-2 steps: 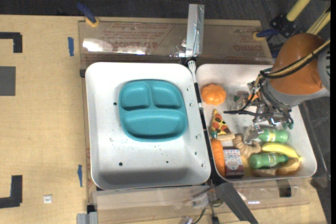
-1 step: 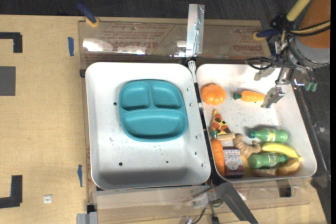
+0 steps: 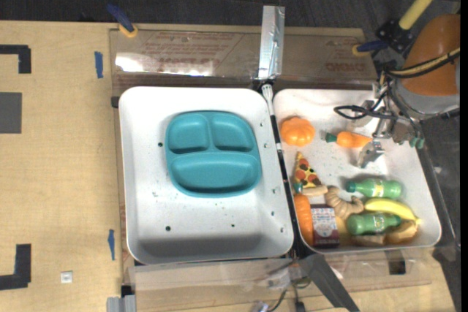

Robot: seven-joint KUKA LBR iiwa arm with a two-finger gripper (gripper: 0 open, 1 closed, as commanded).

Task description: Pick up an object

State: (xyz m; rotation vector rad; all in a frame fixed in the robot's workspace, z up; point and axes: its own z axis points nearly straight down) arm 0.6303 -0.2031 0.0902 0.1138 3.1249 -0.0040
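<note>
The gripper (image 3: 374,150) is seen low in the right bin (image 3: 431,190); whether it is spread or pressed together cannot be told. Just to its left and slightly farther lies the toy carrot (image 3: 349,138), long axis running left to right. No object is seen held between them.

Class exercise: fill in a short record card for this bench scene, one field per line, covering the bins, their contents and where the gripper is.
left bin: holds a teal divided plate
right bin: holds toy food
near its back left: orange pumpkin
near its back middle: carrot
along its left wall: pizza slice
front right heap: green bottle, banana
gripper: low over the right bin, just right of the carrot
held object: none seen between the fingers
</note>
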